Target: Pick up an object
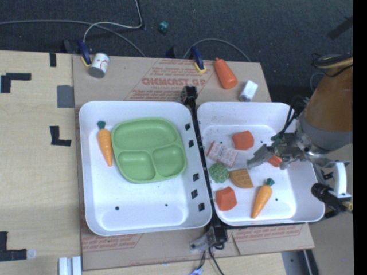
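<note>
Nearby, carrot [262, 198] and orange block [243, 140] flank the tool [269, 156].

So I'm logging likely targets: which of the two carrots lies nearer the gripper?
The carrot in the right bin, just below the gripper. The other carrot lies in the left bin beside the green plate.

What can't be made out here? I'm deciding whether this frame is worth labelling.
- Gripper, camera view: too blurred to judge its fingers.
- Small orange thing at the gripper: partly hidden, unidentifiable.
- Packet: print too small to read.
- Arm: cut off at the right.
</note>
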Robot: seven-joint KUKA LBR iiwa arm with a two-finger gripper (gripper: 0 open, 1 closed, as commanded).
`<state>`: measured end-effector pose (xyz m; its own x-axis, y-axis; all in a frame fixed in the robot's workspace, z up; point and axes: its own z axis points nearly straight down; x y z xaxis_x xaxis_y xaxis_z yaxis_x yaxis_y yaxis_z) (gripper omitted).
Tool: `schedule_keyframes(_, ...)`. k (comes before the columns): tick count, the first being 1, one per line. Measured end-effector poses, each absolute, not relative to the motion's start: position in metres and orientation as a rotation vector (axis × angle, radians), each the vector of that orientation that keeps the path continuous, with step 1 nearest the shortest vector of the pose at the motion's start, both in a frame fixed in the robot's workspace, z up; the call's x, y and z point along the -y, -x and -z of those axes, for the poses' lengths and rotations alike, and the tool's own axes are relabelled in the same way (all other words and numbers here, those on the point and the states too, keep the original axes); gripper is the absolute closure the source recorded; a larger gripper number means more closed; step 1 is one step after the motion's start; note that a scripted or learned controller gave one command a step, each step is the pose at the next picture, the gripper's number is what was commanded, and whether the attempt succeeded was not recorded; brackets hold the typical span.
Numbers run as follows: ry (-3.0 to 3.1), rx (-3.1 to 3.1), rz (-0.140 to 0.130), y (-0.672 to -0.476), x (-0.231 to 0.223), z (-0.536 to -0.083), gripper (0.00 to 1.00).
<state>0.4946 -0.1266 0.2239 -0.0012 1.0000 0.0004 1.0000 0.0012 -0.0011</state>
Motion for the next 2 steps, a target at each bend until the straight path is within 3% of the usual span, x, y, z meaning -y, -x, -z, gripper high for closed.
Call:
schedule_keyframes(1,2.217,2.221,-0.004,-0.591,0.122,-0.109,0.00)
schedule_keyframes(2,2.221,2.227,0.003,-0.660,0.130,-0.086,0.00)
